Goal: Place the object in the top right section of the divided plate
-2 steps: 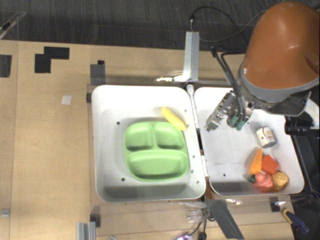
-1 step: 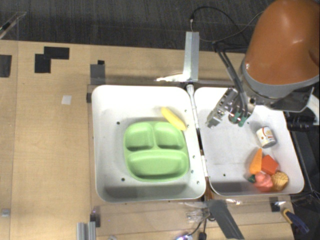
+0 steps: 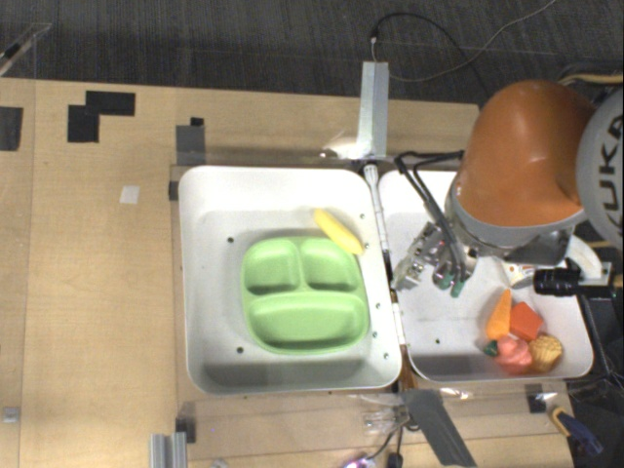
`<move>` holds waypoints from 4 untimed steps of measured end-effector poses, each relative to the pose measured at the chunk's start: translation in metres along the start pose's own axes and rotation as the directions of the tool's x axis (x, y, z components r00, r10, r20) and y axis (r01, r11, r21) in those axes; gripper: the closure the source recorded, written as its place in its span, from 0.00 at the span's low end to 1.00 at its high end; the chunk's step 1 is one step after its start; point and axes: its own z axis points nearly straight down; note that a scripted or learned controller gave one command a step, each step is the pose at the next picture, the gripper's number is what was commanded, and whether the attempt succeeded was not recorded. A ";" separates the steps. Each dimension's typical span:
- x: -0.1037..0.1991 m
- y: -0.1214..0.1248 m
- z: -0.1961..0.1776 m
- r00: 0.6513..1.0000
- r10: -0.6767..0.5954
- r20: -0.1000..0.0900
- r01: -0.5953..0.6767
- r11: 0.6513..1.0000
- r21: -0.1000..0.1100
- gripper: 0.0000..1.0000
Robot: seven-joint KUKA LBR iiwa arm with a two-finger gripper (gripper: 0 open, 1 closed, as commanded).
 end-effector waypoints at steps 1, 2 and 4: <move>-0.075 0.063 -0.047 1.000 -0.031 0.002 0.031 1.000 -0.002 1.00; -0.019 0.066 0.054 0.999 -0.047 -0.002 0.047 0.999 0.000 1.00; -0.070 -0.020 0.000 0.980 -0.201 0.002 0.201 0.980 0.000 1.00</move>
